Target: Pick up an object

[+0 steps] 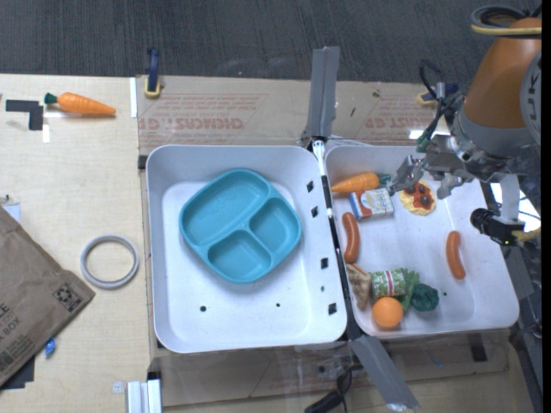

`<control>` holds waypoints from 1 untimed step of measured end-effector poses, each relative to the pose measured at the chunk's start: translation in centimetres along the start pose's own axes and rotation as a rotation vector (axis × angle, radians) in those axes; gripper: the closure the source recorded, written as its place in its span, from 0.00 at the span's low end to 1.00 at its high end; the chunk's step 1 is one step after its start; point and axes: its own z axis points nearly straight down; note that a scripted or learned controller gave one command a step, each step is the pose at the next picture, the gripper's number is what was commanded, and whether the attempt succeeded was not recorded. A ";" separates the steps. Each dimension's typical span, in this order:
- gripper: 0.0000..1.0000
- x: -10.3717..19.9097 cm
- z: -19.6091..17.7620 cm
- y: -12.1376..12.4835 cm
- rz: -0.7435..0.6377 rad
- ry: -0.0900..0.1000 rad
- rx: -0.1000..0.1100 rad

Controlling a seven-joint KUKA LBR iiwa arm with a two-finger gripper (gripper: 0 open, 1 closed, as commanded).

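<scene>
The end effector (419, 177) hung low over the far part of the right bin (491, 312). Its dark fingers appeared parted, with nothing between them, though the wrist hardware cluttered the view and this reading is not firm.

Candidate objects lay directly below and beside it: a pizza slice toy (421, 200) just under the fingers, a small red-and-white carton (375, 204) just to its left, and a toy carrot (355, 182) beyond that, near the bin's far wall. Further off in the same bin lay a sausage (350, 236) by the dividing wall, a second sausage (455, 255), a green-labelled can (395, 280) and an orange (387, 312).

In my judgement the step in hand was the final descent. It would be done well by centring over one object before closing; the pizza slice is flat, so the carton looked the surer grip.

Clearance was tight towards the far wall and the carrot. Open floor lay between the carton and the second sausage. The left bin (172, 317) held a blue divided plate (240, 224).
</scene>
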 end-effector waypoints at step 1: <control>0.00 -7.7 3.7 -2.0 0.001 0.000 0.001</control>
